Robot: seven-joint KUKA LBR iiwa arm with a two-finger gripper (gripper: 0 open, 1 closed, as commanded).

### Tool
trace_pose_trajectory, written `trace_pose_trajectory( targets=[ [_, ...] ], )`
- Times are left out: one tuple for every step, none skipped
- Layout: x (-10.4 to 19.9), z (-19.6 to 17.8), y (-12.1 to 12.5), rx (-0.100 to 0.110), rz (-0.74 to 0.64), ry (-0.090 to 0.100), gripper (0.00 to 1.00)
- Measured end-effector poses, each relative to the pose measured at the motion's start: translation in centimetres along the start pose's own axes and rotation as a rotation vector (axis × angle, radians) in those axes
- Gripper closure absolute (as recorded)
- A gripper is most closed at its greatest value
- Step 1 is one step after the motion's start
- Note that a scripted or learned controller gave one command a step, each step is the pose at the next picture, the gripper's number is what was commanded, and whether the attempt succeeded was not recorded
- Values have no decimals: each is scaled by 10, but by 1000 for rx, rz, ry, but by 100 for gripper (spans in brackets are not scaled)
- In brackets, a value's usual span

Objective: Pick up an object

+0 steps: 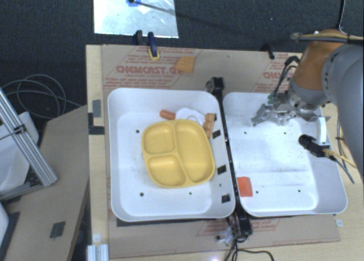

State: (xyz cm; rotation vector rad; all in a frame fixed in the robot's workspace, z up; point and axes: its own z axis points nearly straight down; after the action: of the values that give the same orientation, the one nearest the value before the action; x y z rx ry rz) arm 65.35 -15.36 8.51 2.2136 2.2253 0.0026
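Hovering over the right bin (284,197), my gripper (272,113) is sitting near its back wall — grip unreadable — while an orange block (244,186) is lying at the bin's front-left corner.

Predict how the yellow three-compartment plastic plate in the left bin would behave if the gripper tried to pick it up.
The yellow three-compartment plastic plate looks moulded and rigid, so it probably stays stiff. It seems thin-walled, likely light for its size. Lying flat and wide in the left white bin, it may offer only its rim to pinch and could slide instead.
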Motion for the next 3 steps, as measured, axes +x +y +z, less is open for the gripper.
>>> trace_pose_trajectory(
  targets=[
    [37, -6, 17, -1, -3, 2, 0],
    [13, -29, 16, -2, 5, -1, 0],
    [43, -17, 16, 1, -2, 1, 0]
  ],
)
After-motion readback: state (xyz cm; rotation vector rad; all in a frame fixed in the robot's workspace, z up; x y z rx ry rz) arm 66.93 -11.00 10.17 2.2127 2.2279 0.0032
